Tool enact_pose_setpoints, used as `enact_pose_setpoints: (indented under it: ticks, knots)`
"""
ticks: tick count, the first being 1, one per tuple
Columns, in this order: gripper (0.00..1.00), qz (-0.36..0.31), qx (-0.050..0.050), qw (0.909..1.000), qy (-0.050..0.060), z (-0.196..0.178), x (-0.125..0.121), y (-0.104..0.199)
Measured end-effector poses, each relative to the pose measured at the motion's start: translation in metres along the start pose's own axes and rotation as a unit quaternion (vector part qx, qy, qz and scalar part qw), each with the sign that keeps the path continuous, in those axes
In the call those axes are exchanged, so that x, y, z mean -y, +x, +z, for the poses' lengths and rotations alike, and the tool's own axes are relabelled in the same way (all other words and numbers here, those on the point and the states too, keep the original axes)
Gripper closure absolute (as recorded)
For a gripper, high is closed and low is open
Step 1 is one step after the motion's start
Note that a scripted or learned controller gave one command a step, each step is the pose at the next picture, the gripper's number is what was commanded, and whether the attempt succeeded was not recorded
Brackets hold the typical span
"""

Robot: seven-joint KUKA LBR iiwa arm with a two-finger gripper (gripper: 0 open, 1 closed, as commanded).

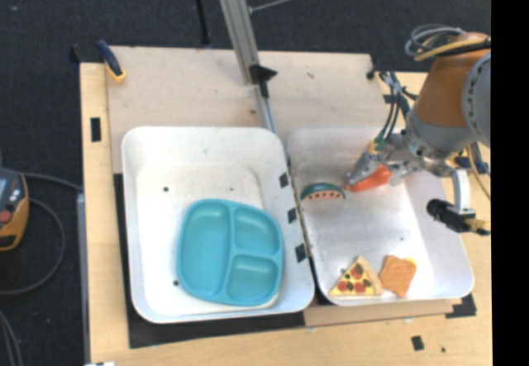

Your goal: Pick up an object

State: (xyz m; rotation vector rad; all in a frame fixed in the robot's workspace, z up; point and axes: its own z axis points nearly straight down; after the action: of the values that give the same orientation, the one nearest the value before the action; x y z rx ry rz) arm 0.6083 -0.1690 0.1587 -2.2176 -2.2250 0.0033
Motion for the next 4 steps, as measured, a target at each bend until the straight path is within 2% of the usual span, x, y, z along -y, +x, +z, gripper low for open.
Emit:
enact_pose_setpoints:
  ticks: [1, 2, 3, 4]
  knots:
    - [0.00, 0.002, 0.002, 1.0000, -0.002, 0.051, 0.000, -0.003]
    - [1.00, 0.002, 0.001, 1.0000, -0.003, 0.038, -0.001, -0.003]
    - [1.00, 0.000, 0.000, 1.0000, -0.004, -0.022, -0.001, 0.004]
    - [1.00, 0.000, 0.000, 1.0000, -0.004, -0.066, -0.003, 0.000]
